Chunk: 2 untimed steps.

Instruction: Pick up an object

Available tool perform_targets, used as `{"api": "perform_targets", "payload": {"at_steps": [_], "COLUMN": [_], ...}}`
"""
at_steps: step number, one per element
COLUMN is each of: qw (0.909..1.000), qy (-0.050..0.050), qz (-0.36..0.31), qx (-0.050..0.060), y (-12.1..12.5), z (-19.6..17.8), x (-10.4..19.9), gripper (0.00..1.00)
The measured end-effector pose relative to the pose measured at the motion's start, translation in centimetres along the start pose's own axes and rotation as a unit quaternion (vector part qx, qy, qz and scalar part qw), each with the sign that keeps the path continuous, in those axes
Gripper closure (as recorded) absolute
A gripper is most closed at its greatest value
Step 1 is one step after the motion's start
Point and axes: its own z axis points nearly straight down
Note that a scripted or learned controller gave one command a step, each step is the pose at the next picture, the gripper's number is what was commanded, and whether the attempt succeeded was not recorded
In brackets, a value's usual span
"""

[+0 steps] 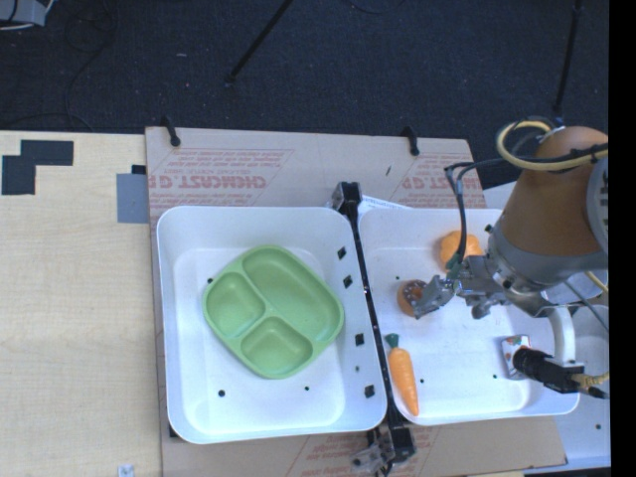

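In the right bin (467,405), my gripper (431,298) hangs low at the end of the grey arm with its orange band. Its tip is right beside a small round brown object (408,296) and looks to be touching that object's right side. An orange round object (454,248) lies just behind the gripper, partly hidden by the arm. A carrot toy (401,379) with a green top rests near the bin's front left corner, apart from the gripper.
The left bin (189,366) holds a green divided plate (272,310) with three compartments. A black divider (360,296) runs between the two bins. The arm's body covers the right bin's far right part.
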Motion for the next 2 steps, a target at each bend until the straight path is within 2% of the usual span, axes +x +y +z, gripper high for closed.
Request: {"api": "perform_targets", "payload": {"at_steps": [1, 2], "qw": [1.0000, 1.0000], "qy": [-0.001, 0.000], "qz": [-0.001, -0.001], "qx": [-0.005, -0.003], "y": [0.2, -0.4], "z": [-0.5, 4.0], "x": [0.0, 0.1], "gripper": [0.00, 0.00]}}
